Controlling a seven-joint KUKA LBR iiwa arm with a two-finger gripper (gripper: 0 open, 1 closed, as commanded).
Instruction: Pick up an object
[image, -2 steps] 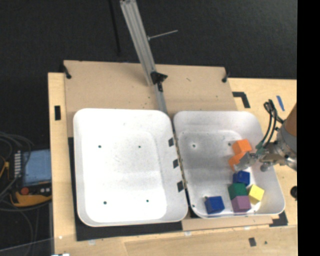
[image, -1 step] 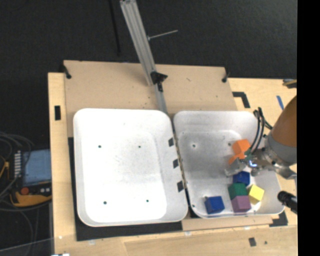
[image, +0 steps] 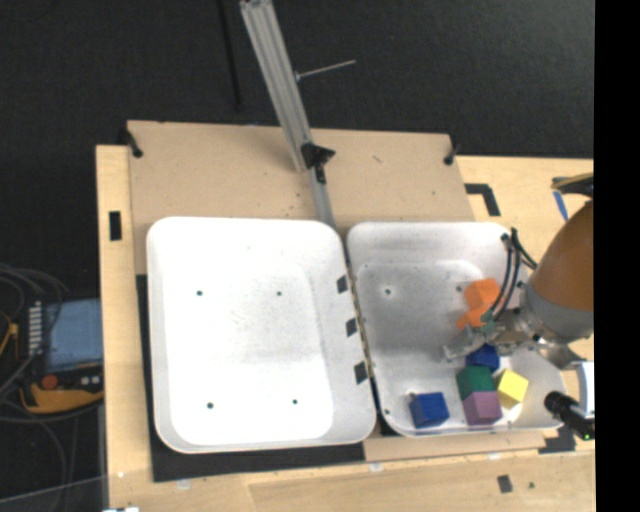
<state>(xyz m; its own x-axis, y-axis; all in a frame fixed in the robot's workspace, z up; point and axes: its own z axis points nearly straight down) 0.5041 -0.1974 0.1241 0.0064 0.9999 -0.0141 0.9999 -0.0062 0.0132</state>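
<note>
The right bin (image: 400, 260) holds several small blocks near its front right corner. An orange piece (image: 482, 296) lies by the right wall. Below it sit a small blue block (image: 484, 358), a green block (image: 476, 381), a purple block (image: 483, 407) and a yellow block (image: 512, 387). A larger blue cube (image: 428, 409) rests apart, to their left near the front wall. My gripper (image: 478, 338) reaches down from the right, low over the spot between the orange piece and the small blue block. The arm's wrist hides how it stands.
The left bin (image: 160, 300) is a white tray beside the right one. A metal pole (image: 285, 95) slants up from between the bins at the back. The arm's orange band (image: 570, 262) overhangs the right bin's right wall.
</note>
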